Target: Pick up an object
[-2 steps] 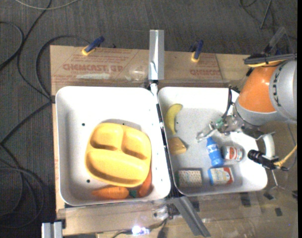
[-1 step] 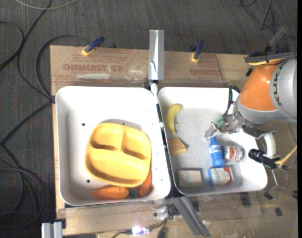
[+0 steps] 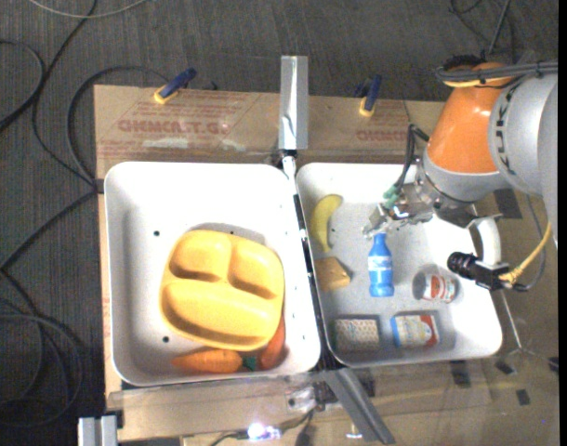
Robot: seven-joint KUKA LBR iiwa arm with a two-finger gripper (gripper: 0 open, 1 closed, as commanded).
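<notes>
My gripper point(image 3: 384, 219) hangs over the back of the right bin point(image 3: 488, 342), just above the cap of a blue bottle point(image 3: 381, 266) that lies on the bin floor. Nothing shows between its fingers. A yellow banana point(image 3: 325, 219) lies to the gripper's left near the bin's left wall. A tan block point(image 3: 333, 273) sits below the banana. A small can with a red label point(image 3: 436, 288) lies to the right of the bottle. Two small packets point(image 3: 356, 332) point(image 3: 415, 329) lie along the front of the bin.
The left bin point(image 3: 125, 249) holds a large yellow sectioned tray point(image 3: 224, 284) lying over an orange carrot point(image 3: 207, 361) and another orange item point(image 3: 274, 347). A metal post point(image 3: 293, 100) stands behind the seam between the bins. Cables trail over the floor around the bench.
</notes>
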